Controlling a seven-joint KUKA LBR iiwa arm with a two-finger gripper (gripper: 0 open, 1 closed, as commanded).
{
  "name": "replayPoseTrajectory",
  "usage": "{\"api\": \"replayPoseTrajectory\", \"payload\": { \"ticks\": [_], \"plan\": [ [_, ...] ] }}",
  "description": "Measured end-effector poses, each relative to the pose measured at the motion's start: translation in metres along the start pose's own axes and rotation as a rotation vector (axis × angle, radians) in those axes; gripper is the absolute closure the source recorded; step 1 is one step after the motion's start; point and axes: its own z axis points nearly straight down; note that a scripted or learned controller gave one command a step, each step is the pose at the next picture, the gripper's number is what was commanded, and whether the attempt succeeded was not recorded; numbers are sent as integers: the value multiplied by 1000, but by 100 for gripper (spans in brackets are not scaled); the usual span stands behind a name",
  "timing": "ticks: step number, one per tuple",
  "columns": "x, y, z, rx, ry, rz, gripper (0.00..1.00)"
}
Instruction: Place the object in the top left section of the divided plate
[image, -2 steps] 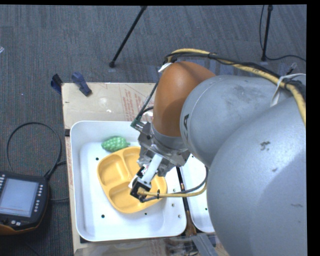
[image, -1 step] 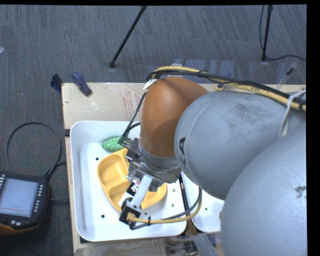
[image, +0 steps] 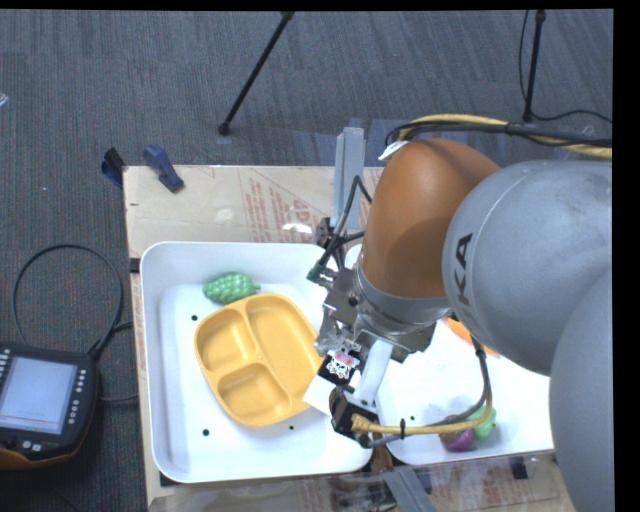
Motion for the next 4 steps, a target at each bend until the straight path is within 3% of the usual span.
{"api": "replayPoseTrajectory", "payload": {
  "ticks": [1, 2, 3, 4],
  "plan": [
    [36, -17, 10, 0, -2, 261, 100],
    [78, 46, 101, 4, -8, 373, 100],
    [109, 92, 41, 0, 6, 542, 100],
    [125, 33, -40, -1, 9, 684, 100]
  ]
}}
